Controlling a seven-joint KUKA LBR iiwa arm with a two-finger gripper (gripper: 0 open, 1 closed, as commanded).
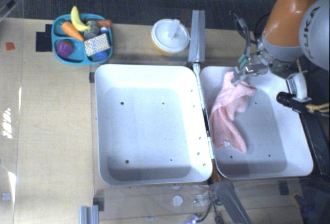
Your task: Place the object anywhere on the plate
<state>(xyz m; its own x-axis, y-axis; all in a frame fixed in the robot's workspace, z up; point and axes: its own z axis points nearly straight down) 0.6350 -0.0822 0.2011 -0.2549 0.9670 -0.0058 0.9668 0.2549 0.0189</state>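
A pink cloth lies in the right bin, its upper corner pulled up toward the bin's far edge. My gripper is at that corner, its fingers shut on the cloth's top edge. The rest of the cloth trails down across the left half of the bin floor. The blue sectioned plate stands on the bench at the far left, beyond the left bin, and carries toy food: a banana, a carrot, a purple piece and several others.
The left bin sits between the cloth and the plate. A yellow bowl with a white lid stands behind the bins. A metal divider rises between the bins at the back.
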